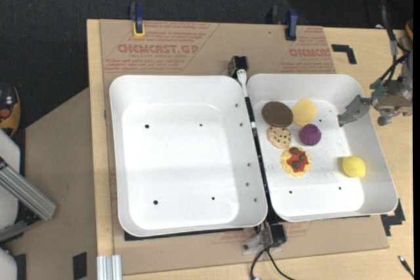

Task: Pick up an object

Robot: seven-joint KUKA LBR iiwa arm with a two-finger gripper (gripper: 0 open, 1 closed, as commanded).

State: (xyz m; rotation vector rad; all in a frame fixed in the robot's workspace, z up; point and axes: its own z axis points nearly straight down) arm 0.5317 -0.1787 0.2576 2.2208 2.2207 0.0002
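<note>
Two shallow white bins are seen side by side on a brown board: the left bin (131, 160) and the right bin (374, 187). Six small objects are counted in the right bin. One dark brown disc (277, 113) lies near the middle, with one pale yellow ball (304, 111) touching it on its right. Just below the disc one chocolate-chip cookie (279, 136) is found, and beside it one purple ball (310, 134). Below these one small tart with red topping (296, 161) is placed, and one bright yellow ball (354, 166) sits apart toward the bin's right side.

Red lettering is printed on the board behind the bins: "CHEMCAST G.P" (158, 48) can be read above the left bin, and part of the same word, "CHEMCAS" (308, 52), above the right one. Smaller lines of print there are too fine to be read. Two blue clamps are counted on the board's far edge, the left clamp (137, 15) with a yellow tip and the right clamp (291, 21).

The gripper (348, 112) is seen over the right bin's far right part, well apart from the objects; whether its fingers are spread or closed cannot be told, and nothing is seen held.
</note>
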